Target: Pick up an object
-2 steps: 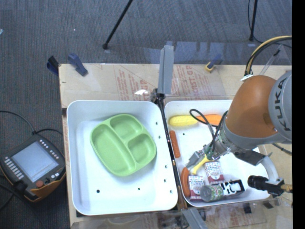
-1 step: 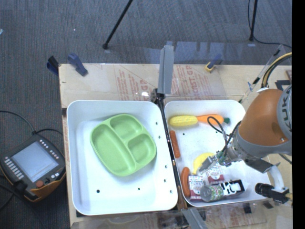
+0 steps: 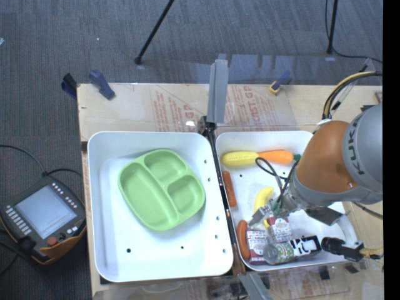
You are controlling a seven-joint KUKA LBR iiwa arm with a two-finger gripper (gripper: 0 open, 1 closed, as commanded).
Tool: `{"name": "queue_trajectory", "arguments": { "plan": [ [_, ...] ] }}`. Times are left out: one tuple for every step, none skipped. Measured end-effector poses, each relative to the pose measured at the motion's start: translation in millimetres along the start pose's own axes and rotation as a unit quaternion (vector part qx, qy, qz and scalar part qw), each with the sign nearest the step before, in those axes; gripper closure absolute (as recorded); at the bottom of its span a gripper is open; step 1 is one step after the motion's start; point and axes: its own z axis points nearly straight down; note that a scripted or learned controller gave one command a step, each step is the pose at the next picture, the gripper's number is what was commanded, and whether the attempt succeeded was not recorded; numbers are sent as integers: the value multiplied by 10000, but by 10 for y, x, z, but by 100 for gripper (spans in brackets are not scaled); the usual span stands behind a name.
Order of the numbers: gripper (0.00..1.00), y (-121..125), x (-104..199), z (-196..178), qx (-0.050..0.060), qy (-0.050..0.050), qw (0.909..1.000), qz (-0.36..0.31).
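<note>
Item one, the gripper (image 3: 267,217): we find it low in the right bin (image 3: 300,136), on the grey arm with its orange band. Whether it is released or clenched we cannot tell, and we see nothing plainly held in it. It sits just below the lower end of a banana (image 3: 263,199) and right above a red-and-white packet (image 3: 256,239). A small clear container with a coloured label (image 3: 278,253) lies just beside that packet, near the bin's front wall. A reddish sausage (image 3: 242,238) lies at the packet's left. Further items in the same bin are a second sausage (image 3: 229,188) along the left wall, and an ear of corn (image 3: 239,159) and a carrot (image 3: 275,157) end to end near the back. The left bin (image 3: 100,167) holds a green divided plate (image 3: 161,189), well apart from the gripper.
</note>
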Motion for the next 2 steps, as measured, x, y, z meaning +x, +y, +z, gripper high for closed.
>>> {"name": "queue_trajectory", "arguments": {
  "plan": [
    [0,917,-550,6,11,4,10000,92],
    [0,411,-228,5,13,9,9999,134]
  ]
}}
